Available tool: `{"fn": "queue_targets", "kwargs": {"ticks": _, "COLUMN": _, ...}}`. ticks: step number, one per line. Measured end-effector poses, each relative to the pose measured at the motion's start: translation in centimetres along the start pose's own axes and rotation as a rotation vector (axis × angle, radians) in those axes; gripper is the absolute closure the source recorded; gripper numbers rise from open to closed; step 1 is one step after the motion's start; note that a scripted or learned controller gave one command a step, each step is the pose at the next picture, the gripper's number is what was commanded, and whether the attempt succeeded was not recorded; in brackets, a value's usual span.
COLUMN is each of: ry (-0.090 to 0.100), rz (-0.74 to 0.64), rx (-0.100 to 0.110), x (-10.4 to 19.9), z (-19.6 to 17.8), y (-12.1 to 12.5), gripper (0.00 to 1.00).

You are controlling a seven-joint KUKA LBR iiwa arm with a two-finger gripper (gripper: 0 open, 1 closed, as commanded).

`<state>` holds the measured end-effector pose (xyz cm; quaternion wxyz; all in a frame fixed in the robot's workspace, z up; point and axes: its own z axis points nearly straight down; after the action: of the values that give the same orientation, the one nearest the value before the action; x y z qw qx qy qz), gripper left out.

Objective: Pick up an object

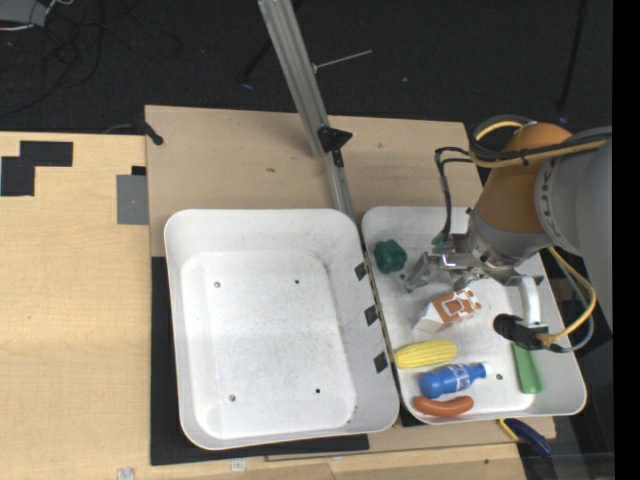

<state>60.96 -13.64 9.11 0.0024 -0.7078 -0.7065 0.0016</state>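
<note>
The bench (250, 158) carries 2 shallow white bins side by side. The left bin (265, 328) is the larger in view, its floor showing only a few small dark dots. The right bin (560, 393) holds all the loose objects.

The arm (545, 193) comes in from the right, grey with an orange band above the wrist, and bends down over the upper part of the right bin. Its gripper (430, 271) sits low over the bin floor, metal fingers angled toward the left; whether they are apart or together cannot be told, and nothing is seen between them.

Among the objects, the green stick (526, 366) lies near the right wall with its long axis running nearly top to bottom. The blue bottle (450, 378) lies on its side, long axis left to right, its narrow cap end pointing right. Just above it the yellow corn cob (425, 353) lies almost parallel, tilted slightly up to the right. Below the bottle, near the front rim, the red sausage (442, 405) lies left to right. The white and orange carton (450, 311) lies just below the gripper, tilted up to the right. The green block (389, 257) sits near the bin's left wall, just left of the gripper.
</note>
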Motion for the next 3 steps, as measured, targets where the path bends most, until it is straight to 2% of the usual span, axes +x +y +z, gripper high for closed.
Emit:
{"fn": "queue_targets", "kwargs": {"ticks": 1, "ry": 0.000, "rz": 0.005, "rx": -0.001, "x": -0.1, "z": -1.2, "y": 0.0, "gripper": 1.00}}
{"fn": "queue_targets", "kwargs": {"ticks": 3, "ry": -0.001, "rz": -0.003, "rx": -0.008, "x": 0.5, "z": -10.0, "y": 0.9, "gripper": 1.00}}
